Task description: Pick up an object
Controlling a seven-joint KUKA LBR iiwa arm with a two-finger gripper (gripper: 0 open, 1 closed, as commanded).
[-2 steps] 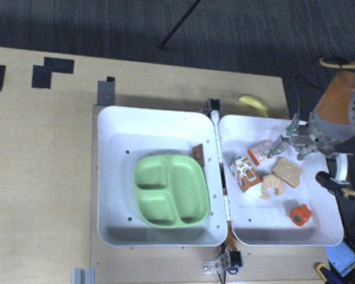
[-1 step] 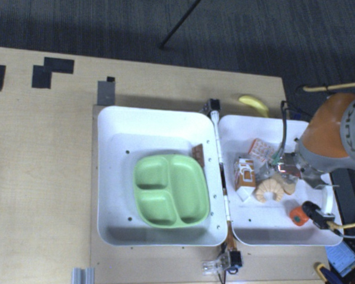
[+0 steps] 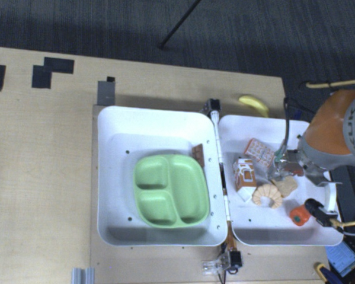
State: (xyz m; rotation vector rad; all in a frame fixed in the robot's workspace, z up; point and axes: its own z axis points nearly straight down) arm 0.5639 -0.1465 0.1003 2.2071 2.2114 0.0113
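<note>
Nearest, by the front wall of the right bin (image 3: 279, 236): a small orange-red item (image 3: 299, 216). Just behind, a tan croissant-like pastry (image 3: 268, 195), touching a small brown-and-white carton (image 3: 244, 174) on its left. In the left bin (image 3: 114, 165), a green divided tray (image 3: 171, 188). Farther back, gripper (image 3: 281, 164) low over the right bin, just beside pastry and red patterned box (image 3: 260, 150); released or clenched, cannot tell. Beyond the bins, on the bench (image 3: 44, 191), a yellow banana (image 3: 253, 104).
</note>
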